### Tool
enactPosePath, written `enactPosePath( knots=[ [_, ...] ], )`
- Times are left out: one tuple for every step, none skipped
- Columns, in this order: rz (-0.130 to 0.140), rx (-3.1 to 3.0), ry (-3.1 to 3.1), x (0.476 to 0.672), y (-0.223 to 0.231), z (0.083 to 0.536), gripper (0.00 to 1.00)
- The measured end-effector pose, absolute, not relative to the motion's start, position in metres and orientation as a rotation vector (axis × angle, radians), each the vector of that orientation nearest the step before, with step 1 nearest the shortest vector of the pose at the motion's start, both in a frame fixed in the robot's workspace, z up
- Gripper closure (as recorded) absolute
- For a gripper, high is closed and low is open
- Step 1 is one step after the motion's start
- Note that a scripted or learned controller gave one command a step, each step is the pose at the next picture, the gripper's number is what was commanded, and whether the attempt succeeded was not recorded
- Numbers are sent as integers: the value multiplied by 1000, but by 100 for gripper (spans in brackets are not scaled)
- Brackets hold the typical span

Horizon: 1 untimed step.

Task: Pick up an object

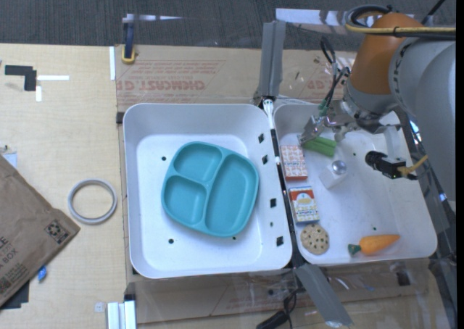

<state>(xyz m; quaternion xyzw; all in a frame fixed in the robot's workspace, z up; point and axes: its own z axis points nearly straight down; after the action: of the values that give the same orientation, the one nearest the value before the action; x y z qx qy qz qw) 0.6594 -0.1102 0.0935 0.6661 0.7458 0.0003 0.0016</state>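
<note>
My gripper [317, 130] is low over the far left part of the right bin [406, 248], right above a green object [321, 146] that lies partly under it. I cannot tell whether it touches the green object. Along the bin's left wall lie a small pink and white box [293, 162] and a red and white box [304, 204]. A round cookie [315, 239] sits near the front left corner. An orange carrot [376, 244] lies at the front right. A small shiny piece [338, 168] rests near the middle.
The left bin [145, 248] holds a teal divided plate [210, 188]. On the bench to the left lie a tape ring [92, 200] and a brown cardboard box [25, 233]. The arm's grey body and orange band [384, 52] hang over the right bin's far right corner.
</note>
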Motion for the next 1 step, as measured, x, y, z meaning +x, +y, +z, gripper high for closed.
enactPosePath(
  knots=[
    [2,2090,2339,660,-111,103,100]
  ],
)
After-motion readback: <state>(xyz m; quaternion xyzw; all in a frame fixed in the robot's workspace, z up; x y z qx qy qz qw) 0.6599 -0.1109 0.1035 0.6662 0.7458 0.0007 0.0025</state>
